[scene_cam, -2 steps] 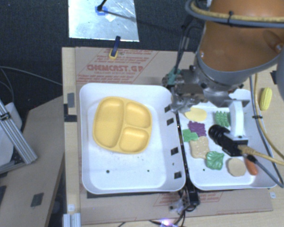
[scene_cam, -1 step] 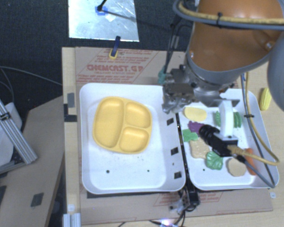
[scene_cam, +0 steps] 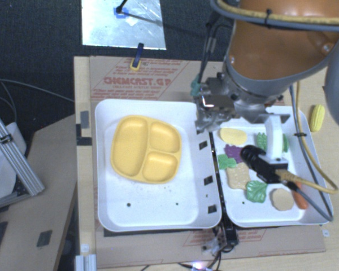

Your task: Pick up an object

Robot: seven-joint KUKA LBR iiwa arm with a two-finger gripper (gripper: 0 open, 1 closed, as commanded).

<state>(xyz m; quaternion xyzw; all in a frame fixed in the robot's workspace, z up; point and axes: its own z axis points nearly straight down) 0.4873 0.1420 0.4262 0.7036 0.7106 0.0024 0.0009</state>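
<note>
1. The gripper (scene_cam: 209, 120) hangs low at the upper middle of the frame, over the seam where the two bins meet. The view does not show whether it is spread or closed, and nothing shows in its grasp.
2. The grey arm with its orange band (scene_cam: 282, 21) fills the upper right and leans down and left.
3. The left bin (scene_cam: 110, 208) and right bin (scene_cam: 311, 216) sit on printed cardboard (scene_cam: 158, 78) over dark flooring. A shiny sheet (scene_cam: 124, 16) lies at the upper left.
4. The left bin holds a yellow divided plate (scene_cam: 146, 148), tilted slightly.
5. The right bin holds small toy foods: a yellow piece (scene_cam: 233, 135) just right of the gripper, a purple piece (scene_cam: 233, 151) and a green leaf (scene_cam: 256, 192). An orange piece (scene_cam: 301, 200) seems to run from upper left to lower right.
</note>
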